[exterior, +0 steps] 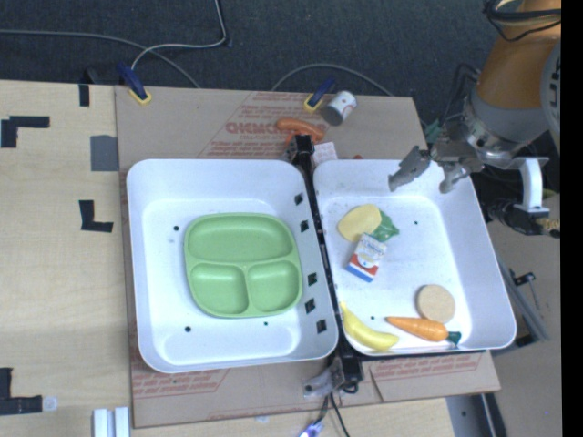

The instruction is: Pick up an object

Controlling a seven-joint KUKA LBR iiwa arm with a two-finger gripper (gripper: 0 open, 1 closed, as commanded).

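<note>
My gripper [430, 177] hangs open over the back right part of the right bin [474, 235], its two grey fingers spread with nothing between them. Below it in that bin lie a yellow rounded piece [358, 220] beside a green scrap [386, 228], a small white carton with red and blue print [366, 258], a tan round cookie [436, 302], an orange carrot [416, 328] and a yellow banana [366, 332]. All of them rest on the bin floor, apart from the gripper.
The left bin [155, 198] holds a green divided plate [243, 264]. Behind the bins on the cardboard lie an orange object [301, 127], a grey cylinder [339, 107] and blue-yellow clamps [135, 84]. Black clips line the wall between the bins.
</note>
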